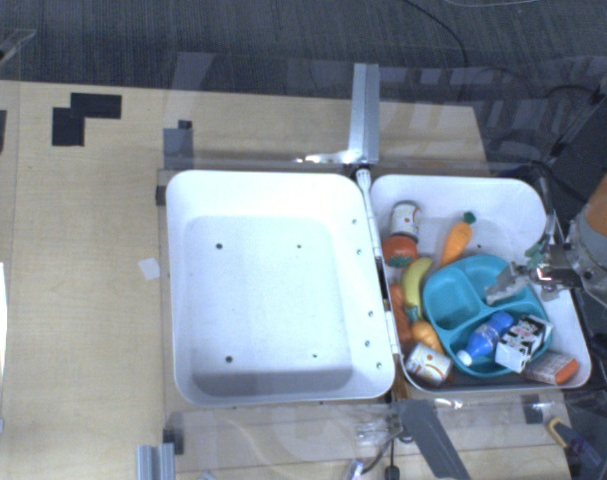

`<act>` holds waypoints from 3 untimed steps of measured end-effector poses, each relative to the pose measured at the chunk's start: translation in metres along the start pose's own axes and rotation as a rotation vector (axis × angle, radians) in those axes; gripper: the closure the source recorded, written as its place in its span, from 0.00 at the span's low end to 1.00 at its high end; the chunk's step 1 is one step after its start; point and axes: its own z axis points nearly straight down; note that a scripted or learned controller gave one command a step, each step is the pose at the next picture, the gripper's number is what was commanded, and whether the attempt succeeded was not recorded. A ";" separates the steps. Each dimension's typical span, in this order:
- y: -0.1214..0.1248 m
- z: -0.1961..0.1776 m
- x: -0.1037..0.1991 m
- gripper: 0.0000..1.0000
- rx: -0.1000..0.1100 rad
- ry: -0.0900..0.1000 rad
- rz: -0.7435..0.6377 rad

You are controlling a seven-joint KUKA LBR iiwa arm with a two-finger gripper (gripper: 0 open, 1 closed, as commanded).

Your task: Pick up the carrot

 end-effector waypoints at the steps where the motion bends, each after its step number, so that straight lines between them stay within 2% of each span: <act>1: 0.060 0.027 0.041 0.00 -0.001 0.001 -0.033; 2: 0.142 0.080 0.062 0.00 0.001 -0.003 0.049; 3: 0.146 0.068 0.064 1.00 -0.008 -0.003 0.039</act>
